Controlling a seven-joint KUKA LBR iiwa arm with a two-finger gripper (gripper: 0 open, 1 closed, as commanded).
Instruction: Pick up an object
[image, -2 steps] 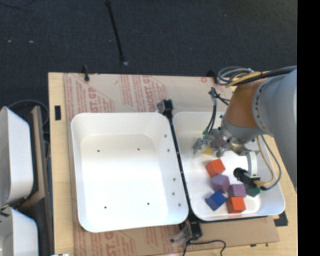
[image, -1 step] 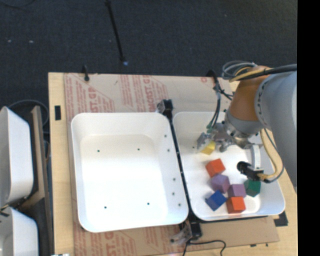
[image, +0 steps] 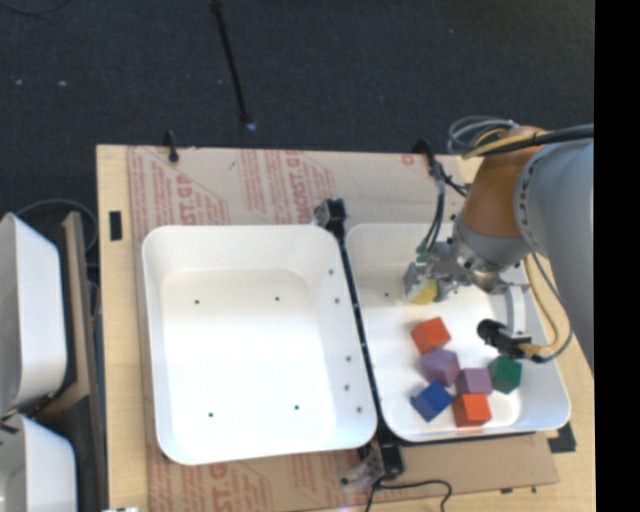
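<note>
- Currently the claw (image: 432, 280) sits low in the right bin (image: 385, 260), toward that bin's far-left part, right over a small yellow object (image: 426, 293).
- Step in hand, as I judge it: the grasp itself, claw down at the yellow object and closing or about to.
- Claw state: cannot tell; the wrist and cabling cover the tips from this angle, and the yellow object is not clearly seen between them, so no hold is claimed.
- Yellow object: lies on the bin floor, touching or just under the claw, well apart from the table's near edge.
- Its long axis and heading: too small and too hidden to tell; just a yellow sliver peeks out below the claw.
- Other blocks cluster at the right bin's near-right corner: orange block (image: 431, 334), purple block (image: 440, 366), second purple block (image: 474, 380), blue block (image: 432, 400), orange-red block (image: 472, 409), green block (image: 506, 375). All stand apart from the claw.
- Left bin (image: 160, 270) holds no blocks.
- Next move calls for a firm close on the yellow object, then a straight lift clear of the bin wall; a slip looks likely if the grip lands off-centre.
</note>
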